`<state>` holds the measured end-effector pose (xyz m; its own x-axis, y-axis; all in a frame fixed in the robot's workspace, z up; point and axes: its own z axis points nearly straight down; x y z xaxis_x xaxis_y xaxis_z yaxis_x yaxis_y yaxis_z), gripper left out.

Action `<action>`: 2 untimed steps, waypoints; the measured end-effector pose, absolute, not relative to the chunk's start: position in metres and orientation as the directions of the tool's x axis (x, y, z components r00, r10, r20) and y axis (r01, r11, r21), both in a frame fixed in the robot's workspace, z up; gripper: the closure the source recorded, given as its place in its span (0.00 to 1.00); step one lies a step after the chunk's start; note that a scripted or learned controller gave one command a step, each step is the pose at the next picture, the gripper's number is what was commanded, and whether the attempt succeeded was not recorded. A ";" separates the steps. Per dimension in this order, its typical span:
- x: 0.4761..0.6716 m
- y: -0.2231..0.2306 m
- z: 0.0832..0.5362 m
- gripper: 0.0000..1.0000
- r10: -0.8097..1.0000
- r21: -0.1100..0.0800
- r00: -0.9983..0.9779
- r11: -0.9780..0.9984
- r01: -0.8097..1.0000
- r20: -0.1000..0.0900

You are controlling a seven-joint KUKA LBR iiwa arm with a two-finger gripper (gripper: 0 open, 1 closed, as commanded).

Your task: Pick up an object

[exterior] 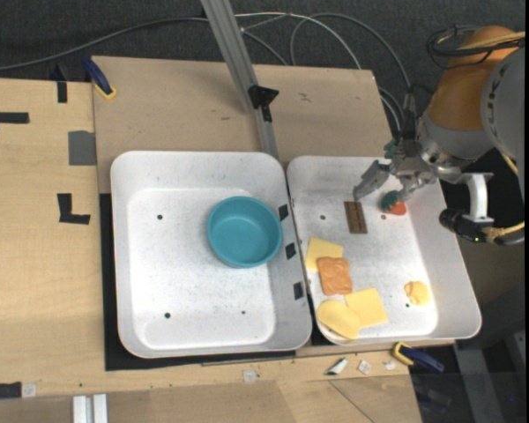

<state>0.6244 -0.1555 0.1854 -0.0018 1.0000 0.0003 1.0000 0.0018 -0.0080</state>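
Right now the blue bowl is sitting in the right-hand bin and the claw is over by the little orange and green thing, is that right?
Not quite. The camera view shows the blue bowl in the left-hand bin, not the right one. The rest holds: the claw is over the right-hand bin, by the little orange and green thing.

Overhead slant onto both bins

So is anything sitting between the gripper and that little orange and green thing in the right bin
Nothing visible stands between them. The gripper hangs right above the small orange and green object near the far edge of the right white bin. The nearest other item, a brown rectangular bar, lies off to its left.
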 end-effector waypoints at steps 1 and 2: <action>0.623 -0.156 0.141 0.00 1.000 -0.006 -0.002 0.002 1.000 0.000; 0.621 -0.155 0.087 0.00 1.000 -0.007 -0.002 0.002 1.000 0.000</action>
